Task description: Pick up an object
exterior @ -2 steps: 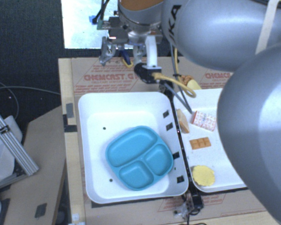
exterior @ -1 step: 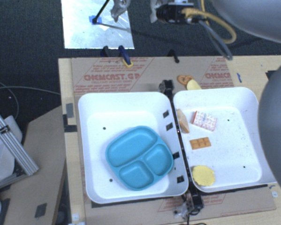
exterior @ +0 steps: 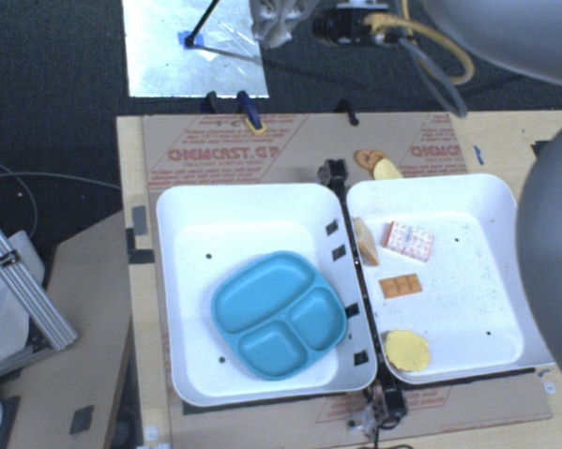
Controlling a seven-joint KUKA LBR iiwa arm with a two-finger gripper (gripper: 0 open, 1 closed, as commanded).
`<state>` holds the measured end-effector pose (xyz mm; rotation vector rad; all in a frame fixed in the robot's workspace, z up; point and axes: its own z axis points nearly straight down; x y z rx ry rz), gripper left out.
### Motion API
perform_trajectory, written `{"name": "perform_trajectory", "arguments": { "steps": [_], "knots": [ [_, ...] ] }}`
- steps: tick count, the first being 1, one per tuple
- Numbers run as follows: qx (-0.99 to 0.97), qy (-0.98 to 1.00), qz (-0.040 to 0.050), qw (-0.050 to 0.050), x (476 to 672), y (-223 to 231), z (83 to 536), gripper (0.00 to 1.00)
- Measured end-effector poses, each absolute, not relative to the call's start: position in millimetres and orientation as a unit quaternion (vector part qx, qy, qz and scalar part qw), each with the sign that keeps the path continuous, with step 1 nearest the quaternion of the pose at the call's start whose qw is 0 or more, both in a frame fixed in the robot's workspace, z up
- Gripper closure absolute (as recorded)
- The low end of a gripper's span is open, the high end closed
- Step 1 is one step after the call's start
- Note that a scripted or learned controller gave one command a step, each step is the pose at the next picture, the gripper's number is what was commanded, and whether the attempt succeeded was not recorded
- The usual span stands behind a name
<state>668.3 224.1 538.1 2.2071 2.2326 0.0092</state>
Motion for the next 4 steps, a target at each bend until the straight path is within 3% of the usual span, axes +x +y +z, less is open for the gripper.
{"name": "perform_trajectory", "arguments": {
  "steps": [1, 2, 3, 4],
  "knots": [
    [0.704, 0.71, 0.0003, -0.001, 622.1, 235.1, 534.9, 1.0],
    [0.707, 0.707, -0.0013, -0.001, 593.9, 225.6, 493.7, 1.0],
    [0.707, 0.707, -0.0043, -0.002, 588.7, 215.0, 314.0, 1.0],
    [0.705, 0.71, 0.0079, 0.002, 569.1, 236.0, 451.1, 1.0]
  ]
}}
